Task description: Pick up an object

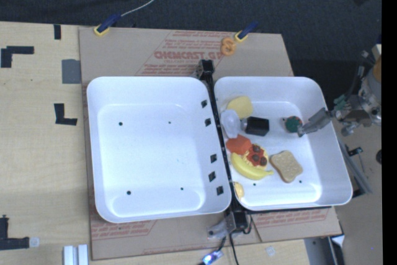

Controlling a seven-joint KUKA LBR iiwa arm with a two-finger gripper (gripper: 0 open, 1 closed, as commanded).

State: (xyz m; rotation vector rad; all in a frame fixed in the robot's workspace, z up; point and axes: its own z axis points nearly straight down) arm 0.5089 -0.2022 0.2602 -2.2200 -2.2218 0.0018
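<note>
The right bin (313, 93) holds several small items. Along its left wall lie a yellow lemon-like piece (240, 105), a clear rounded piece (230, 123), a black block (257, 126), a red-orange piece (239, 146) and a banana (250, 169) with dark red berries (258, 156) on it. A slice of bread (286, 166) lies near the middle. My gripper (302, 127) reaches in from the right, low over the bin's right half. Its tip is at a small green object (290, 124); whether it grips that object is unclear.
The left bin (149, 146) stands beside the right one, with a row of black clips (213, 146) along the shared wall. A small orange object (228, 46) and two blue-yellow clamps (107, 24) sit on the cardboard behind the bins. A pale item (237, 190) lies at the right bin's front left corner.
</note>
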